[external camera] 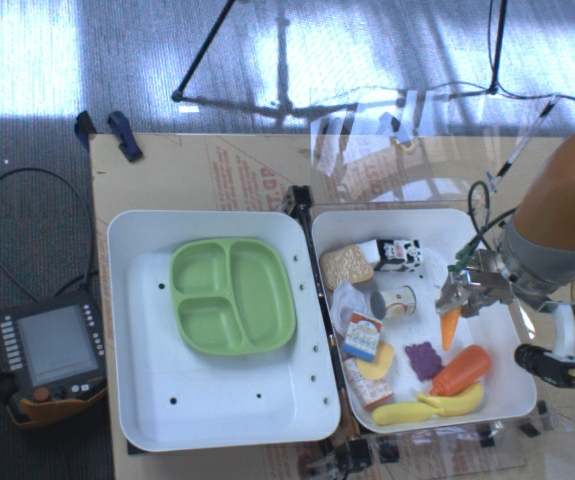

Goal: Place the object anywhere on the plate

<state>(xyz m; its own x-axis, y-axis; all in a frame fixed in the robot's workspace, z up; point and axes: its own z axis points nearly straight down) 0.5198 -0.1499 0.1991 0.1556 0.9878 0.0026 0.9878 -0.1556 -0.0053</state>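
gripper [454, 303] over right bin [437, 226], jaws clamped on carrot [449, 329]; green plate [234, 295] in left bin [137, 368]

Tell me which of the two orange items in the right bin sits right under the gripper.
The small carrot, pointing down just below the gripper. The larger orange bottle lies lower, beside the banana.

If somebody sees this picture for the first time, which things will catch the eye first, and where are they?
The light green divided plastic plate lies alone in the left white bin. The right white bin is crowded with toy food, such as a yellow banana. Above its right side the gripper hangs with a small orange carrot pointing down beneath it.
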